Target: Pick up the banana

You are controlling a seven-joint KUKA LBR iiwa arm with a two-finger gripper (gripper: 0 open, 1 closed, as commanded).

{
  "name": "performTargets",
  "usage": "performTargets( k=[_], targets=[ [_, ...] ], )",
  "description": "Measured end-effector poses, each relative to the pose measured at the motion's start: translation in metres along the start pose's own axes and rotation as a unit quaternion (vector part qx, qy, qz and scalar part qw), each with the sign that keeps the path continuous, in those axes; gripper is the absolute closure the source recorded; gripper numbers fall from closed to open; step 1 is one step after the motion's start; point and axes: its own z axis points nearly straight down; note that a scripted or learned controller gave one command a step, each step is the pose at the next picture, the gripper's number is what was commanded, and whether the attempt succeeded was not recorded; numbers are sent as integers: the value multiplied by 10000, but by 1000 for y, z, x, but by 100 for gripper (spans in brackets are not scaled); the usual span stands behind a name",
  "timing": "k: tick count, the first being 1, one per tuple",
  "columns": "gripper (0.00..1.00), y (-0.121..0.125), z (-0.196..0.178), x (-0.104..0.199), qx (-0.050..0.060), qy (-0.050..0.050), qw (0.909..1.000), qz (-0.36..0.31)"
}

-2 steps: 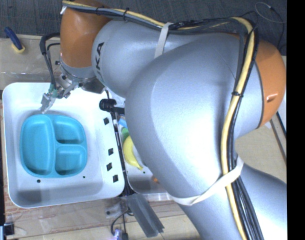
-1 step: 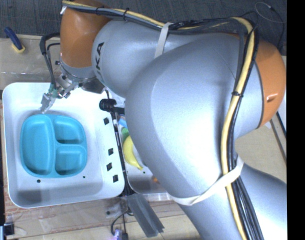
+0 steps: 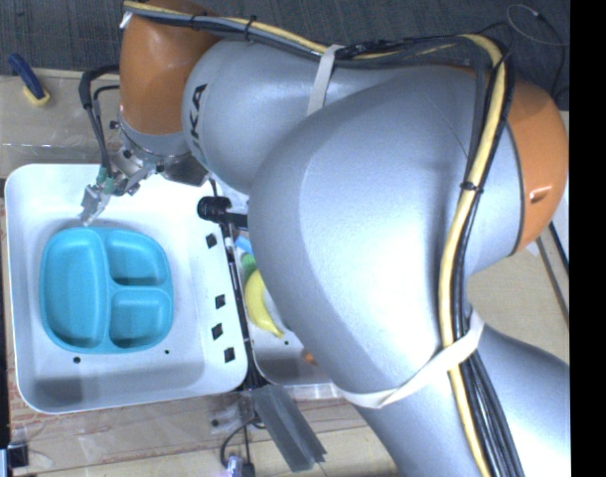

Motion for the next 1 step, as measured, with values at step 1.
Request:
performTargets(
  k=[1],
  targets=[
    [0, 0, 0, 0, 0, 0, 10000, 0]
  ],
)
